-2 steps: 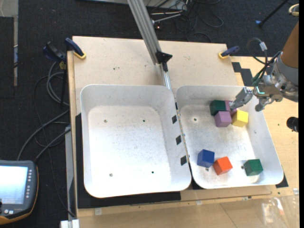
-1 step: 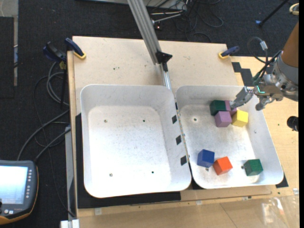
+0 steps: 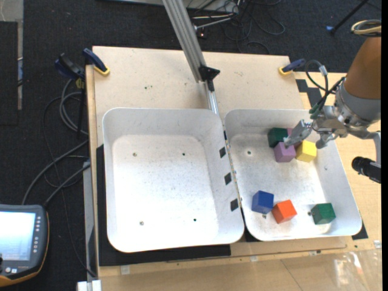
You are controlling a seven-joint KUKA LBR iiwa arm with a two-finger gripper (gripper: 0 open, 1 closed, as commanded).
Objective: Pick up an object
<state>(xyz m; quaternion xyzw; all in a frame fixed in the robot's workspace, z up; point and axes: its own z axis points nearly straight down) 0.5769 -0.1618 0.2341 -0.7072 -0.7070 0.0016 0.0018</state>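
From my console, the biggest thing is the pale speckled bench (image 3: 157,77), then the two shallow white bins with rounded corners. The left bin (image 3: 115,162) shows bare, dust-flecked plastic. The right bin (image 3: 339,193) holds six small blocks: a dark green cube (image 3: 276,136) at the far side, a purple one (image 3: 284,152) touching a yellow one (image 3: 307,151) just nearer, and along the near edge a blue cube (image 3: 262,201), an orange cube (image 3: 284,211) beside it, and a green cube (image 3: 323,213) further right. All are blocky with no clear long axis. The gripper (image 3: 309,133) hangs over the purple and yellow pair; I cannot tell how its claw stands.
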